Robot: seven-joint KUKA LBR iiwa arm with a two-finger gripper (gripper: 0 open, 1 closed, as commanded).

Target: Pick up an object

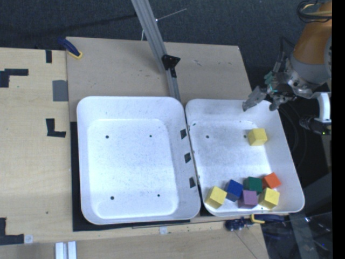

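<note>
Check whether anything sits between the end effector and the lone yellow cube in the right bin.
Nothing visible does. The end effector hangs over the right bin's upper right corner, and the lone yellow cube lies apart just below it on bare bin floor. The other cubes cluster at the bin's lower edge.

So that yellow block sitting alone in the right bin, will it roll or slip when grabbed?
The lone yellow block looks cube-shaped with flat faces, so it probably slides rather than rolls. It seems rigid and likely light. Nothing touches it, so a push should move it freely.

Arm at right, gripper (262, 100) fingers spread, nothing between.
</note>
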